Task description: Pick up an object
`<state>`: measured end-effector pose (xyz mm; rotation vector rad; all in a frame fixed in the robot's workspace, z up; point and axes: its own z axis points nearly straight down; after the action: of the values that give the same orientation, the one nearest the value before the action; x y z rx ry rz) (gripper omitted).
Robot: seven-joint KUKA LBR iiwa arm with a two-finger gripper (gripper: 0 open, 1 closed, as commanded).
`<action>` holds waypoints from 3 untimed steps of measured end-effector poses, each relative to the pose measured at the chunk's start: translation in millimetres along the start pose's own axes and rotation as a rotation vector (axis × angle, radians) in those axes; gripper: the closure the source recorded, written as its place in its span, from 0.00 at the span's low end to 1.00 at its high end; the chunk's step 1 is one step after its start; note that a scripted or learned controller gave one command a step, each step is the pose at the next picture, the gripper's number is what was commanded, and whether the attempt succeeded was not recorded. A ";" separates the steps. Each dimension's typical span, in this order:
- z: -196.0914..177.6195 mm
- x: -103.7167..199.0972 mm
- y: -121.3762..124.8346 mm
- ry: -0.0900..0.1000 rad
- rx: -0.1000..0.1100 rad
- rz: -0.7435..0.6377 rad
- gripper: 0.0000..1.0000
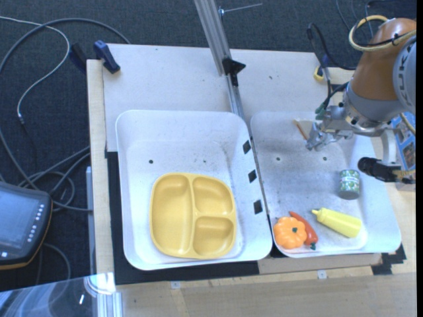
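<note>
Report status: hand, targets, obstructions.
Hand over right bin's far end, holding nothing visible. Pumpkin, mustard bottle, can untouched. Nothing in the way.

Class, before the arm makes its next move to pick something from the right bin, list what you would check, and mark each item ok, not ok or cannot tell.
1. Targets present: ok. Yellow bottle, toy pumpkin and a small greenish can lie in the right bin.
2. Gripper over the right bin: ok, near its far side.
3. Gripper above a target: not ok; the objects sit nearer the front edge.
4. Finger opening: cannot tell.
5. Pumpkin free of neighbours: not ok; an orange-red piece touches it.
6. Yellow divided plate out of the way: ok, in the left bin.
</note>
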<state>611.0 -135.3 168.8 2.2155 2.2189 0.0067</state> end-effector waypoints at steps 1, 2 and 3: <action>-62.5 2.0 -4.6 0.000 -0.001 0.000 1.00; -117.2 2.0 -2.6 -0.001 -0.001 -0.001 1.00; -118.9 57.0 12.4 0.002 0.005 -0.005 1.00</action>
<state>622.4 -78.1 287.7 2.2135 2.2279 0.0042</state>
